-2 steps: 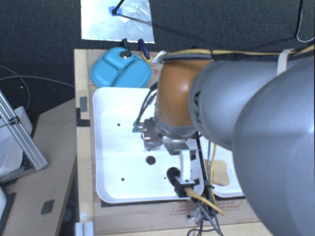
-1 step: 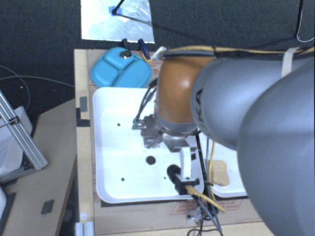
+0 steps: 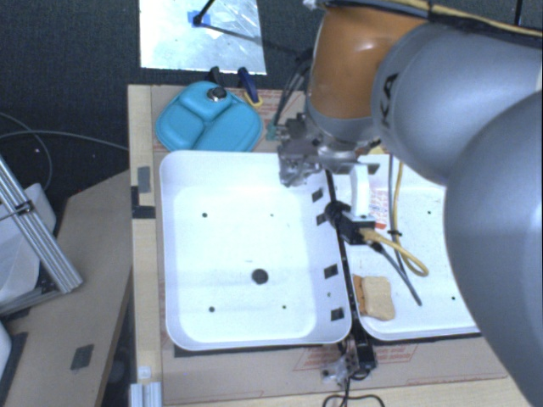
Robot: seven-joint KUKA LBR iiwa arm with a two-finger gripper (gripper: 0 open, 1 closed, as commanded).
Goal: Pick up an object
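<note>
My gripper (image 3: 293,166) hangs over the far right corner of the left bin (image 3: 182,227), under the orange band of the wrist. A small dark round thing (image 3: 260,276) lies on the floor of the left bin, well in front of the gripper. In the right bin (image 3: 441,312) a tan, sponge-like block (image 3: 374,297) rests near the front left corner. A white item with red print (image 3: 366,192) lies farther back, close to the divider and partly under the arm. Nothing shows between the gripper's tips from this angle.
A blue lidded container (image 3: 208,119) sits just behind the left bin, with a blue-handled tool (image 3: 248,83) beside it. A shiny foil sheet (image 3: 202,19) lies farther back. The arm covers much of the right bin.
</note>
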